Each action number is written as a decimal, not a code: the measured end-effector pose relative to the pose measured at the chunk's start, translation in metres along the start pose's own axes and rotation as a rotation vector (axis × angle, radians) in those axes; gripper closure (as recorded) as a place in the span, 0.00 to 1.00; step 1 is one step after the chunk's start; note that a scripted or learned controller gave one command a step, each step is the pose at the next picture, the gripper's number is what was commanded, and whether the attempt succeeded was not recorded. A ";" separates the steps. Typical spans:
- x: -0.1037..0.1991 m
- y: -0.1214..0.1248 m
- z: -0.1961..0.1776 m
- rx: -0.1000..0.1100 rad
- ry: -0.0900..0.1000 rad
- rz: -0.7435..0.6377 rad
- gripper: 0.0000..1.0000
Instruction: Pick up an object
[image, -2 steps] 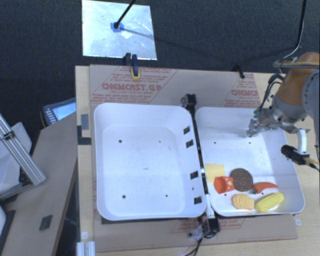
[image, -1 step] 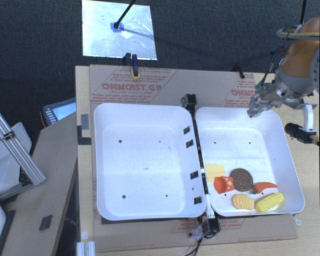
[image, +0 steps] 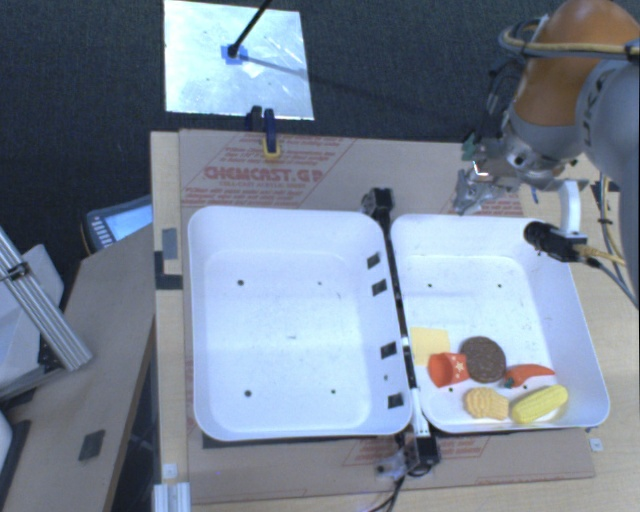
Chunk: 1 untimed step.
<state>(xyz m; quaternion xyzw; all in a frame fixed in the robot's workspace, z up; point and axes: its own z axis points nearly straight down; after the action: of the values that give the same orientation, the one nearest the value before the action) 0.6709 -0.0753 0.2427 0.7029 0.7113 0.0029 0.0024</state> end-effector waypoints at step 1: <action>0.065 0.000 -0.053 -0.001 0.002 0.000 1.00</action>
<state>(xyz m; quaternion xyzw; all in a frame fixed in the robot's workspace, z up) 0.6698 -0.0099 0.2962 0.7029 0.7113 0.0038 0.0020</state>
